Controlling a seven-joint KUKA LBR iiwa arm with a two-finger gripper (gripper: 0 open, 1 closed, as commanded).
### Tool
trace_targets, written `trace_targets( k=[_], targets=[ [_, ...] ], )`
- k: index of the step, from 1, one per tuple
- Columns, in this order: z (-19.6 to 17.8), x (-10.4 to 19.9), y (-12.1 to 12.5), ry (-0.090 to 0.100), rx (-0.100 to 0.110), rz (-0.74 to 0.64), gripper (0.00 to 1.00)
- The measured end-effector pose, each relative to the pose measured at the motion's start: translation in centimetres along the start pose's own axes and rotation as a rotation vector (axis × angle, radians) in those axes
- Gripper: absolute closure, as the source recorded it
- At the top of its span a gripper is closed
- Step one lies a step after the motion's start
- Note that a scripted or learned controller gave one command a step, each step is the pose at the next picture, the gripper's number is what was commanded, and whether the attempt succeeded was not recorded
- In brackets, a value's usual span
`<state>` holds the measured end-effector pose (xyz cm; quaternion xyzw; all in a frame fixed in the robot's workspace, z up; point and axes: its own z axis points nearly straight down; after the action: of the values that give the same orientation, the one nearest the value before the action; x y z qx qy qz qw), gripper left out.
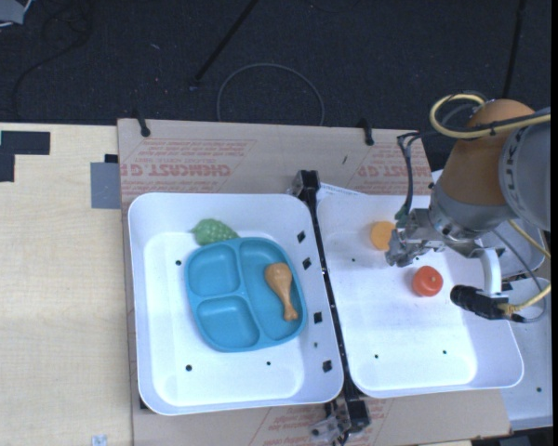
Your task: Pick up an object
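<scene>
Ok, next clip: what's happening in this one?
A grey arm with an orange band reaches in from the right over the right white bin. Its pincer hangs low between a small orange ball-like object and a red tomato-like toy; nothing is visibly gripped. In the left white bin, a blue sectioned plastic tray holds a tan toy drumstick in its right compartment, with a green leafy toy at the tray's far edge.
</scene>
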<state>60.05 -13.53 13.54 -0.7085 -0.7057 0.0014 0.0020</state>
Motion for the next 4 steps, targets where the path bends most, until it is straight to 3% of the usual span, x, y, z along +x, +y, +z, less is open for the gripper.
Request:
trace_targets(
  k=[2,4],
  targets=[
    [-6.7,-0.6,-0.4,-0.001,-0.005,0.0,1.0],
    [-7.8,9.5,-0.4,0.002,-0.003,-0.008,1.0]
  ],
)
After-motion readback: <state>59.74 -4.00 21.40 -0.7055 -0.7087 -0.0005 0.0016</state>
